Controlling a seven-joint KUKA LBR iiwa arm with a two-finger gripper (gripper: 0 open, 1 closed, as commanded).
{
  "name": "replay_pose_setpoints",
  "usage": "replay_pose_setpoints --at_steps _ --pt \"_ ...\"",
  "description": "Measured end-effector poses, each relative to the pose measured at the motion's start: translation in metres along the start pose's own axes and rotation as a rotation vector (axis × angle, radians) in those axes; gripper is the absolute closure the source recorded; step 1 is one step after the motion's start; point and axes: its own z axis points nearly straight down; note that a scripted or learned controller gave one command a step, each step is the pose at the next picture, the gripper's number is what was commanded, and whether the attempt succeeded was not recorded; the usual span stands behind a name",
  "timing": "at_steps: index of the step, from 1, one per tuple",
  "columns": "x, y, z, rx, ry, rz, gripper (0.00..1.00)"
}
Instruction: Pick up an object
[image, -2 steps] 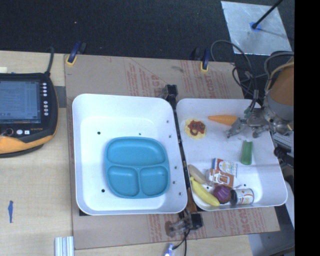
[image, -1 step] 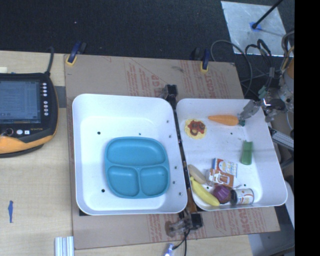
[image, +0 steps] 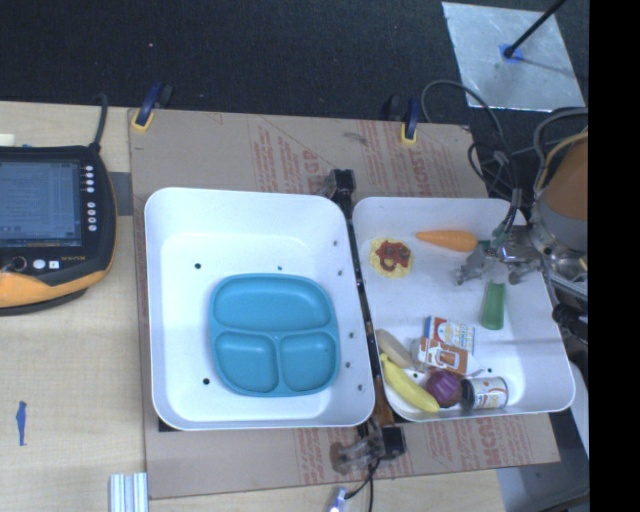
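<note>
Hovering at three o'clock over the right bin (image: 560, 380), gripper (image: 497, 262) spread open, holding nothing, green bottle (image: 493, 305) just below, carrot (image: 447, 240) at nine.

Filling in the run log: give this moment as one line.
gripper: open, over right white bin | nearest: green bottle, not held | orange toy carrot: lying | blue divided plate: left bin

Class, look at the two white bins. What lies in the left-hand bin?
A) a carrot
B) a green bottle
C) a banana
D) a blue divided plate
D: the blue divided plate lies in the left bin, while the banana, carrot and green bottle lie in the right bin.
</note>
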Motion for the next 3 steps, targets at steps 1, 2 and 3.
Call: replay_pose_setpoints --at_steps 1,2,3 --pt "0.000 -0.013 0.015 -0.001 0.000 0.000 0.00" --pt "0.000 0.061 0.031 -0.003 0.001 0.001 0.00" --pt "-0.001 0.063 -0.044 -0.005 0.000 0.000 0.00"
